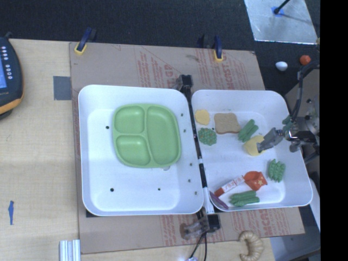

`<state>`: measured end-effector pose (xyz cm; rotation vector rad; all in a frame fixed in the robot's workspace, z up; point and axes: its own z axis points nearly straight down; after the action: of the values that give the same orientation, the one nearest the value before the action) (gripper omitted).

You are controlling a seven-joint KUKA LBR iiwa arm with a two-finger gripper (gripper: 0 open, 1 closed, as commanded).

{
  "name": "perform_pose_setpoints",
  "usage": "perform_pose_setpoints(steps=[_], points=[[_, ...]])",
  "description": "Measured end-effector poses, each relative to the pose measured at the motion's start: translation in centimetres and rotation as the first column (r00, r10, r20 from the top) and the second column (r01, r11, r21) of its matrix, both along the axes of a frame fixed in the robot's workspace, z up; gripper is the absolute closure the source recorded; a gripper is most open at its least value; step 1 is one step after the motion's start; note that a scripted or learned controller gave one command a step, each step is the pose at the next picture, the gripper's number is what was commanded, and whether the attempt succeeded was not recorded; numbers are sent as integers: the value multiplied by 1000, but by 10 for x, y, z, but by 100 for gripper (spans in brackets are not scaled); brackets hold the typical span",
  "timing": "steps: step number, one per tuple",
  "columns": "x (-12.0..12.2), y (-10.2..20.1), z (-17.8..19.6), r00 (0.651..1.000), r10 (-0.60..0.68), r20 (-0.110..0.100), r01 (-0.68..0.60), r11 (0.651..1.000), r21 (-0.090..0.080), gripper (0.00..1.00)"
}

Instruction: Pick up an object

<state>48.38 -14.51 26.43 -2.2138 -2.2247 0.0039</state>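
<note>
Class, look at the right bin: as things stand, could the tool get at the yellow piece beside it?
Probably yes. The tool sits right at the edge of the yellow piece, in the right bin, with nothing lying on top of it. The green pickle lies close, which could crowd a grasp.

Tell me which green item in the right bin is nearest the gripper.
The green pickle-shaped piece, just left of the gripper above the yellow piece; the other greens lie farther away.
</note>
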Motion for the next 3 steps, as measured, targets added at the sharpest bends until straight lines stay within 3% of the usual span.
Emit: perform_pose_setpoints(steps=[1, 2, 3], points=[[51, -8, -149, 1000, 3, 0, -3, 1000, -1, 0], [15, -23, -173, 1000, 1, -1, -1, 1000, 0, 0], [58, -15, -172, 1000, 2, 3, -2, 1000, -1, 0]])
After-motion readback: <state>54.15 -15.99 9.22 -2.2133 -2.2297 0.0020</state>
